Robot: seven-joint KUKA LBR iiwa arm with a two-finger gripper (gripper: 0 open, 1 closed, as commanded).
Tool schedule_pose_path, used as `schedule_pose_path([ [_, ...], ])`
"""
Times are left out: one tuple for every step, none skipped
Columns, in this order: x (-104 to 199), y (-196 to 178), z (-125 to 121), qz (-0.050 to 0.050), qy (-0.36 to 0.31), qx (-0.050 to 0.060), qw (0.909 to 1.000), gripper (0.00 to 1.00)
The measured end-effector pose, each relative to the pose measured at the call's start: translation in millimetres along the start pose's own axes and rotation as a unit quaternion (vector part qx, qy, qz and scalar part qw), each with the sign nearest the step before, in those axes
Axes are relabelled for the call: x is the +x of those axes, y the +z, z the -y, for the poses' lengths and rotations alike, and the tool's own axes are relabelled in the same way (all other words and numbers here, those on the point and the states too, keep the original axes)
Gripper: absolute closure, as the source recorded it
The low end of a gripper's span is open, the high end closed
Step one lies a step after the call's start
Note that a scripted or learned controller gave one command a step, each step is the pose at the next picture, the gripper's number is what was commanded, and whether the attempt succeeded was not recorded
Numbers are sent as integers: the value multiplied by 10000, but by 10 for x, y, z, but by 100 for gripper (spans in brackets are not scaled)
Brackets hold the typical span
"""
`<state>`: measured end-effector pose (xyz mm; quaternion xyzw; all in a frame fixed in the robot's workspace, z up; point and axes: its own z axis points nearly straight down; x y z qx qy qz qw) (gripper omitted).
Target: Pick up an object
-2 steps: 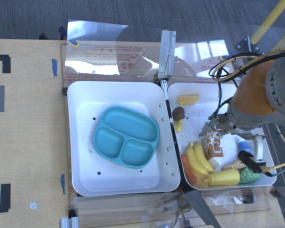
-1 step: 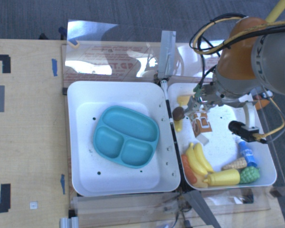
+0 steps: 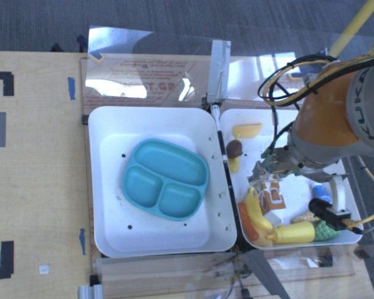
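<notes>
My gripper hangs low in the right bin, near its left-middle, reaching in from the right under the grey and orange arm. Right below it lies a small brown and white box. A banana and an orange carrot lie by the bin's left front wall. A yellow bottle-like toy with a green piece beside it rests along the front wall. A brown ball, a small yellow piece and a yellow wedge sit at the back left. Nothing shows gripped.
The left bin bears a blue divided plate in its middle. A blue object lies at the right side of the right bin. The divider between the bins runs close to the gripper's left. Clear plastic sheeting lies behind the bins.
</notes>
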<state>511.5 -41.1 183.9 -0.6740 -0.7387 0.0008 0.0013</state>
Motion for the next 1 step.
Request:
schedule_pose_path([
  [166,1,4,1,794,-11,9968,100],
])
